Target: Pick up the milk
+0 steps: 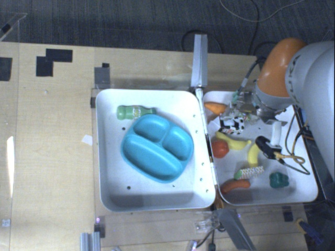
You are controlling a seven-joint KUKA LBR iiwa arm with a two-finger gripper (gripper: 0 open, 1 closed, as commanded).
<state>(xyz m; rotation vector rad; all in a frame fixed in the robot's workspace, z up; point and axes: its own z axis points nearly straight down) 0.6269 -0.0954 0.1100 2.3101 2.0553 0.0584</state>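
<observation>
the milk [233, 123], a small carton with black and white cow spots, is in the right bin [309, 192], near its 10 o'clock corner. the gripper [239, 110] is directly over it, coming from the 2 o'clock side, and it seems to touch the top of the carton. i cannot tell from this view if it is apart, together, or clamped on the carton, because the wrist hides that part.

many things are close around the milk. an orange carrot [214, 107] lies at its 10 o'clock, just beside it. a yellow banana [233, 140] lies at its 6 o'clock, almost touching, and a red tomato [220, 149] is a little more far, at 7 o'clock.

what could go wrong, in my judgement: the gripper may be not centred, so the carton can tip or slide away. it may also push the banana or the carrot, or catch one of them with the milk. the bin wall is near at the 9 o'clock side, so there is small room for correction.

the left bin [104, 192] has a blue plate [157, 147] and a green bottle [134, 111], well apart from the work.
</observation>
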